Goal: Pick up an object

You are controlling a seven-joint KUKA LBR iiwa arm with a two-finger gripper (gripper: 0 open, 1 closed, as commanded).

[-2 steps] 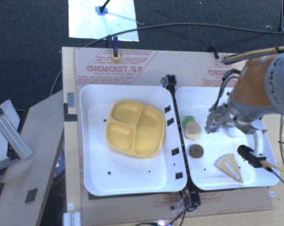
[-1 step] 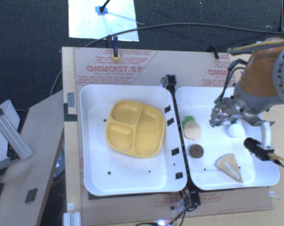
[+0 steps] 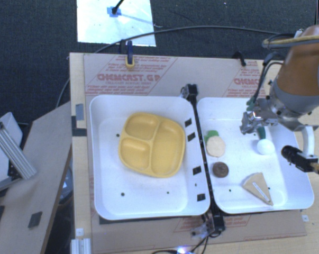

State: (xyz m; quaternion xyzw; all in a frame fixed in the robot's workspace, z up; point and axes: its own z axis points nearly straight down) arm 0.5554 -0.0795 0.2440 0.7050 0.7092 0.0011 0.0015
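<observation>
Objects for pickup: five small items lie in the right bin [image 3: 302, 194]; none sits between the pincer fingers.
White ball [image 3: 265, 146]: on the bin floor in the right half of the right bin, just below the pincer.
Round tan disc [image 3: 216, 146]: near the left wall of the right bin, resting flat.
Green piece [image 3: 211, 135]: touching the upper edge of the tan disc, partly covered by it.
Brown round piece [image 3: 220, 169]: below the tan disc, apart from it.
Tan wedge [image 3: 258, 187]: lower middle of the right bin, lying flat, well apart from the brown piece.
Pincer [image 3: 261, 131]: hangs over the upper right part of the right bin, directly above the white ball; whether its fingers are spread or pressed together cannot be told from this angle.
Arm [image 3: 302, 73]: enters from the right, its orange band above the wrist.
Left bin [image 3: 103, 194]: holds one item, a yellow compartment tray [image 3: 152, 144], lying flat near the centre and turned slightly askew.
Worktop [image 3: 148, 75]: carries both bins side by side, their inner walls touching along a centre line.
</observation>
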